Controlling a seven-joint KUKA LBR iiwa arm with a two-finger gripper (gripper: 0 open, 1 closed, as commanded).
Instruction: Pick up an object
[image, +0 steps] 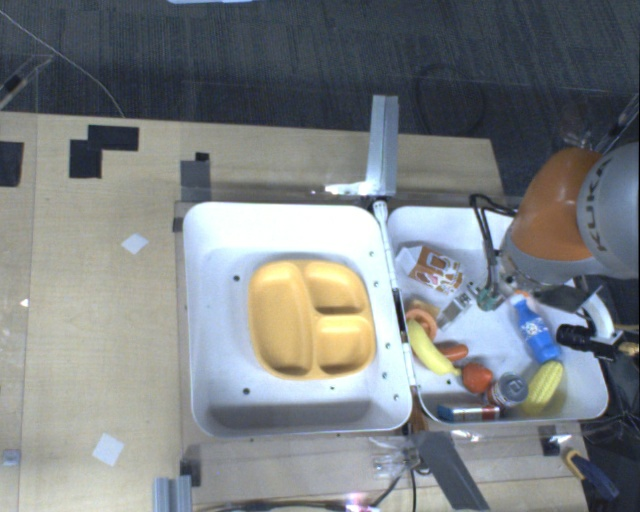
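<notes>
Grey metal fingers of the gripper (472, 298) hang low over the middle of the right bin (598, 398), on an arm (570, 215) reaching in from the right; whether they stand apart or together cannot be told, and nothing shows between them. Just left and far of the gripper lies a white and orange packet (432, 267). To its right lies a blue bottle (535, 332). Nearer are a banana (430, 350), a red tomato (477, 378), a small can (512, 388) and a yellow corn cob (544, 386). In the left bin (210, 300) rests a yellow divided tray (310, 317).
</notes>
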